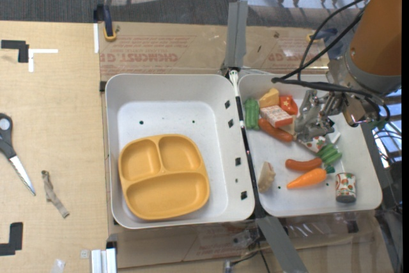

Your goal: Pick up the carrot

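**Claw low in right bin, carrot lying free near front edge**

My metal two-finger claw (314, 121) sits low in the right shallow white plastic bin (370, 156), over the clutter in the bin's middle. Can't tell if it's spread or clenched; cables and metal parts blur together there. Nothing visibly between my fingertips.

The orange toy carrot with green top (308, 178) lies flat near the bin's front edge, tip pointing left, green top toward the right. Just behind it, a red-orange toy sausage (303, 164), near or touching. Open bin floor to the carrot's left and front; a small printed can (346, 188) stands just to its right, near the right wall. Can print too small to read.

Right bin count: one carrot, two sausage-like pieces (second one (276, 132) further back), one green vegetable piece (252, 113) by the left wall, one yellow wedge (270, 98), one red-and-white box (277, 115), one beige lump (265, 176) at front left, one can.

Left shallow white plastic bin (166, 99): one yellow three-compartment plastic plate (164, 176) at the front, bare floor behind it.

Worktop (51, 137) at left: one pair of scissors (14, 160). Cardboard strip (166, 57) behind the bins carries mirrored red lettering, not readable.
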### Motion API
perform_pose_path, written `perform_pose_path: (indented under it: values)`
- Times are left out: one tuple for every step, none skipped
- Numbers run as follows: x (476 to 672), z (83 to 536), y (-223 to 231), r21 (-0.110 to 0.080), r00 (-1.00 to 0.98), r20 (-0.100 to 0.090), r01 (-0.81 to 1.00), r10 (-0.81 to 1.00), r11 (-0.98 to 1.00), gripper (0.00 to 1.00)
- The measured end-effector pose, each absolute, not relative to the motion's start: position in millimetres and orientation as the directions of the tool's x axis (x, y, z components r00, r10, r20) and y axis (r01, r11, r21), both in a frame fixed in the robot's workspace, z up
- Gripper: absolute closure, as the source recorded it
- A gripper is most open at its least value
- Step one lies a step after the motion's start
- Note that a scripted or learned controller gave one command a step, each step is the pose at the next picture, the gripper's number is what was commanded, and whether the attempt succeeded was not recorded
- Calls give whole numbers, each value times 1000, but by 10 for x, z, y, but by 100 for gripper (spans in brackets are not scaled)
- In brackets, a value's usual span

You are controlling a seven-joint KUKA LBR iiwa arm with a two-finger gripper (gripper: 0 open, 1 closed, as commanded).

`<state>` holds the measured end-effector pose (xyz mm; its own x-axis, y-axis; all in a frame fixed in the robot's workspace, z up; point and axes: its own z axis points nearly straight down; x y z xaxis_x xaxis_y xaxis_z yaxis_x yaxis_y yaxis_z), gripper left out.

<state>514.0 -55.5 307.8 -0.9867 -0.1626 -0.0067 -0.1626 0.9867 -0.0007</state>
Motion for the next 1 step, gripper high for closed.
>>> perform_pose_path:
  values:
    - [4850, 2368, -1464, -1, -970, -4, -244, -244, 970, 100]
